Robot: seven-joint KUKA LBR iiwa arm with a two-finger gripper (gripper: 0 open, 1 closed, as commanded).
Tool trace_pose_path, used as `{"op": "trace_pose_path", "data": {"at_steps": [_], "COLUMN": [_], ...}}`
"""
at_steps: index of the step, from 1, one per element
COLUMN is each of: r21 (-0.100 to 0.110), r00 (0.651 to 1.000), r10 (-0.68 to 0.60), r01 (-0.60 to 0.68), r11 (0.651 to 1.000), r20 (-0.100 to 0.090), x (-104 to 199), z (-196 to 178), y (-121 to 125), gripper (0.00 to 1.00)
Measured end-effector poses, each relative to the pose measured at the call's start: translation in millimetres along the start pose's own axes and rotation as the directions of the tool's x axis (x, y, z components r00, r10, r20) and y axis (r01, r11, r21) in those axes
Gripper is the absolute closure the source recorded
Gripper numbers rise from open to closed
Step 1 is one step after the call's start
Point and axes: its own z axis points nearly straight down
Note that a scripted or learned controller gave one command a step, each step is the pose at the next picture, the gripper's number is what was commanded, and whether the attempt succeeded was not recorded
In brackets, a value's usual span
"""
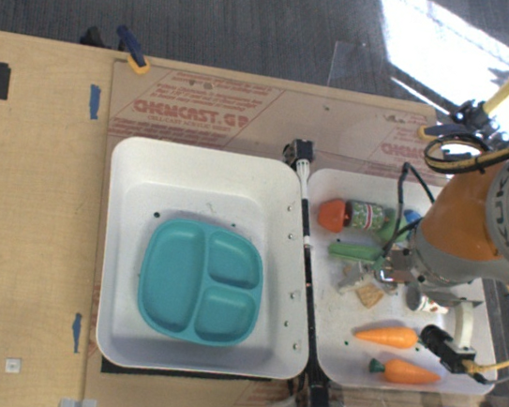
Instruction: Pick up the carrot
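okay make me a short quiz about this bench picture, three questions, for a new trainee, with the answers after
1. True or false: the teal divided plate lies in the left bin.
2. How many carrots lie in the right bin?
A) one B) two C) three
3. Fill in: the bottle with the orange cap lies near the right bin's ___ edge.

Key
1. True.
2. B: the upper carrot and the lower carrot lie near the front edge, beside the arm.
3. Far.
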Motion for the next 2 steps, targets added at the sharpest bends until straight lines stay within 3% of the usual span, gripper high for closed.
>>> {"op": "trace_pose_path", "data": {"at_steps": [1,2], "r21": [-0.004,-0.006], "r00": [0.976,0.813], "r10": [-0.219,-0.583], "r01": [0.219,0.583], "r11": [0.976,0.813], "r20": [0.005,0.010], "x": [-45,-22], "z": [0,-1], "y": [-60,-56], "gripper": [0.00,0.00]}}
